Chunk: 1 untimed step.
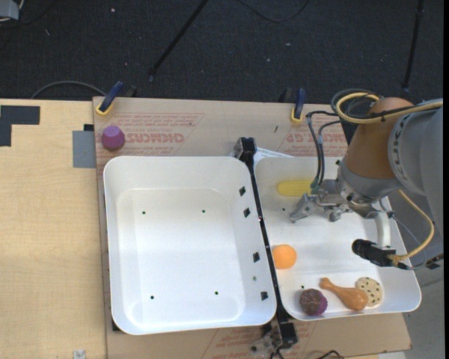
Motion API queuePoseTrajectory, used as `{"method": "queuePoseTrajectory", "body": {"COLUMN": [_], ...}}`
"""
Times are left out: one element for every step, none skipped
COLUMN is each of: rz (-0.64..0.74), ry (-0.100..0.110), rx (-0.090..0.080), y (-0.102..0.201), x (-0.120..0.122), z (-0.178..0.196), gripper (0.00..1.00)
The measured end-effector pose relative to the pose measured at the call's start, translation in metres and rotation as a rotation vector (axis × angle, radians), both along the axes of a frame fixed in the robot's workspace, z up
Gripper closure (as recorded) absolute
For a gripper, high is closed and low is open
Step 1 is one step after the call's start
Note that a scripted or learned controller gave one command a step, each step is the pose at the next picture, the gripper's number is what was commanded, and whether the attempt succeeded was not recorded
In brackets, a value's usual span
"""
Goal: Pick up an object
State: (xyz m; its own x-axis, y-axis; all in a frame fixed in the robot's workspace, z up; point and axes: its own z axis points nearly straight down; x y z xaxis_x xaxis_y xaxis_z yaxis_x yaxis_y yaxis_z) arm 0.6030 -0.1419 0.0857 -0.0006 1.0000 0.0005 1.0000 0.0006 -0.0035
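Note:
My gripper (314, 214) hangs over the back of the right bin (404, 305), fingers spread open with nothing between them. A yellow banana-shaped piece (292, 188) lies just behind and left of it, close to the left finger (297, 212). An orange ball (283, 256) rests near the divider, in front of the gripper. Along the front of the right bin lie a dark purple ball (312, 301), a tan drumstick (343, 292) and a dotted cookie (369, 291).
The left bin (120, 200) sits beside the right one, with a black divider strip (256, 223) between them. A purple object (113, 137) stands on the cardboard behind the left bin. Cables loop (404, 253) around the arm on the right.

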Motion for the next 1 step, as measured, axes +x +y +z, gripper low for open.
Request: {"method": "queuePoseTrajectory", "body": {"rz": [-0.001], "ry": [-0.003], "rx": [-0.001], "y": [-0.0009], "x": [0.0007], "z": [0.0119], "gripper": [1.00]}}
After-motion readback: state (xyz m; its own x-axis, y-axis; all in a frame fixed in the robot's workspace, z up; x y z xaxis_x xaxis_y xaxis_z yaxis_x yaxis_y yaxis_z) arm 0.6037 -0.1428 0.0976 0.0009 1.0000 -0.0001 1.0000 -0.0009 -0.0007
